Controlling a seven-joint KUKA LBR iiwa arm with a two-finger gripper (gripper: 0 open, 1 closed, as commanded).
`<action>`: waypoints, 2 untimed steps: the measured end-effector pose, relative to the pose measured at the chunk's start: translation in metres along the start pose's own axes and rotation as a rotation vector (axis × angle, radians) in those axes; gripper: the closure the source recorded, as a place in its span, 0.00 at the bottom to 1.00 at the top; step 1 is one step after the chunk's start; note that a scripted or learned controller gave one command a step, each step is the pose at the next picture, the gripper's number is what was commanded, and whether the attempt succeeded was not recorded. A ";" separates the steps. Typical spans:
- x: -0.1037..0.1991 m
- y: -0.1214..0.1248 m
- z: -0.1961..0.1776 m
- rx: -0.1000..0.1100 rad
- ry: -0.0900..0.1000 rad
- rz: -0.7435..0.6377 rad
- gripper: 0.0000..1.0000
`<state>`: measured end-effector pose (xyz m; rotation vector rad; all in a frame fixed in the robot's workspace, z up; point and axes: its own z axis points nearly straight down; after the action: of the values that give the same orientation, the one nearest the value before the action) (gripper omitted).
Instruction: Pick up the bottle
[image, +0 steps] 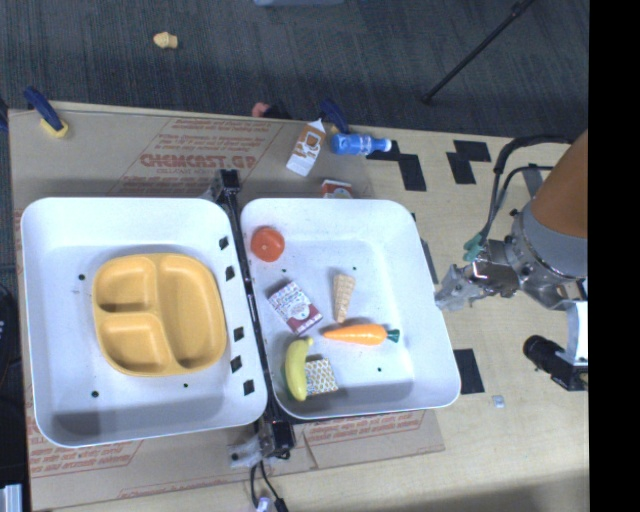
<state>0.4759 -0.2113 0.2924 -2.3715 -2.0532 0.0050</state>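
My claw (455, 288) sits at the right of the frame, just outside the right bin's rim and over the bare worktop (500, 440). Its metal parts blur together from this slanted view, so I cannot tell how it is set; nothing shows in its grip.

The thing I am after, the small blue plastic bottle with a white cap end (358, 145), lies on its side on the brown cardboard sheet (190, 150) in the upper middle of the frame. It is beyond the far edge of the white right-hand bin (425, 260), not inside it. Just beside it to the left lies a small white and orange carton (306, 148). Lying flat, the bottle could roll, so I judge it best gripped across its narrow body.

The right bin holds things I do not need: an orange round disc (267, 243) near its upper left corner, a red and white packet (294, 306), a tan waffle cone (343, 294), an orange carrot with a green tip (356, 335) and a yellow banana (298, 369) touching a patterned wafer square (321, 377). The white left-hand bin (40, 300) bears a yellow divided plate (160, 312).

My next move, I judge, is up the frame and leftward toward the bottle, well apart from me now.
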 end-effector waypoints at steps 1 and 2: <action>0.007 -0.001 0.046 -0.001 0.001 0.166 1.00; 0.031 -0.004 0.102 0.000 0.000 0.138 1.00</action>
<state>0.4758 -0.1794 0.1908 -2.5080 -1.8846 0.0047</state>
